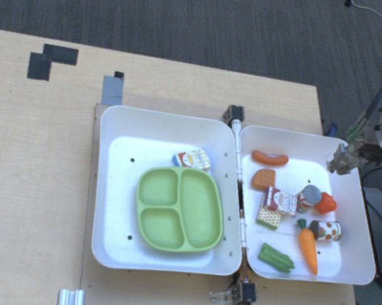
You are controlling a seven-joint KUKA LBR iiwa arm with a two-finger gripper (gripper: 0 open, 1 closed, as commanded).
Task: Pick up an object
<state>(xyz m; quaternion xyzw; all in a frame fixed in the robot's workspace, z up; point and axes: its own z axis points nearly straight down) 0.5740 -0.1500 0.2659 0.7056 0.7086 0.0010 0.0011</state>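
Observation:
The right bin [364,263] holds several toy foods: a red sausage [271,158], a brown toast slice [264,179], a red-and-white box [282,202], a grey tin [310,195], a red fruit [326,203], an orange carrot [309,251], a small jar [327,231] and a green vegetable [276,257]. My gripper [340,162] hangs over the bin's upper right corner, right of the sausage and above the red fruit. Nothing visible sits in it.
The left bin [116,174] carries a green divided plate [180,210] and a small white-and-blue carton [192,159] just above it. A raised ridge [237,182] separates the two bins. Cables run past the right bin's right side.

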